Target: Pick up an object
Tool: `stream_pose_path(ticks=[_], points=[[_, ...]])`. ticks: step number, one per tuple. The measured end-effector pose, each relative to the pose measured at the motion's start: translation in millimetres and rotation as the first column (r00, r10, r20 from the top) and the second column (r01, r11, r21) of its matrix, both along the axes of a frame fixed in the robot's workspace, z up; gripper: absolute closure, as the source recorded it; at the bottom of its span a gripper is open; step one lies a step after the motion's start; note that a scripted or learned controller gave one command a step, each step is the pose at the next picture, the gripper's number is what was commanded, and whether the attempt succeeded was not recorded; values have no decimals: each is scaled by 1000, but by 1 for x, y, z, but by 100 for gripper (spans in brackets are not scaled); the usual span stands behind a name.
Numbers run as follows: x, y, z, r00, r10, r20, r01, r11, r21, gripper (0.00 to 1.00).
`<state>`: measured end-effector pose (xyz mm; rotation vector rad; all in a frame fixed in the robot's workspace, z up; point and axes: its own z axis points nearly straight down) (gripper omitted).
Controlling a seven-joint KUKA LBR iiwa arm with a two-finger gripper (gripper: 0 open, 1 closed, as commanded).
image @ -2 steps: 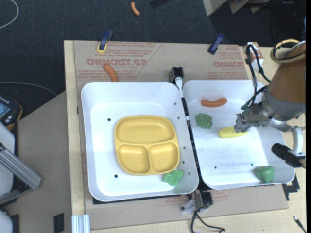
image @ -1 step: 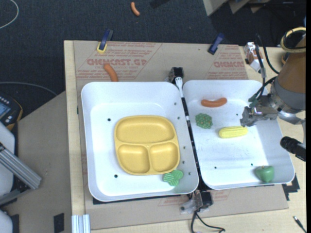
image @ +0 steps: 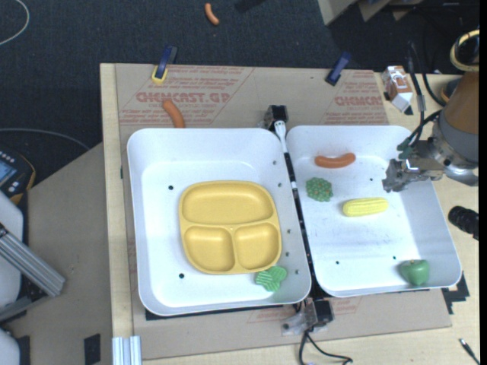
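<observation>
The right bin (image: 426,226) holds an orange sausage (image: 335,160) near its back wall, a green broccoli piece (image: 319,189) on its left side, a yellow corn cob (image: 364,207) in the middle, and a green pepper (image: 415,271) in its front right corner. My gripper (image: 397,178) hovers over the right part of this bin, just right of and above the corn cob, with nothing seen between its fingers. In the left bin (image: 152,204) lies a yellow three-compartment plate (image: 228,226), with a green ridged toy (image: 271,278) at its front right edge.
An orange sausage (image: 174,113) lies on the cardboard board behind the left bin, and another one (image: 211,13) on the dark floor beyond. Blue clamps (image: 163,65) (image: 337,69) hold the board's back edge. Cables and equipment stand at the right.
</observation>
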<state>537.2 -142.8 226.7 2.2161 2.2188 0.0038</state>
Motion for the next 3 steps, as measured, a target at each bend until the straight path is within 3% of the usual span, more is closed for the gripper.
stream_pose_path(ticks=[2,3], points=[[59,85,8,1000,4,-1,-4,1000,2,100],[74,106,3,1000,2,-2,-2,1000,1,100]])
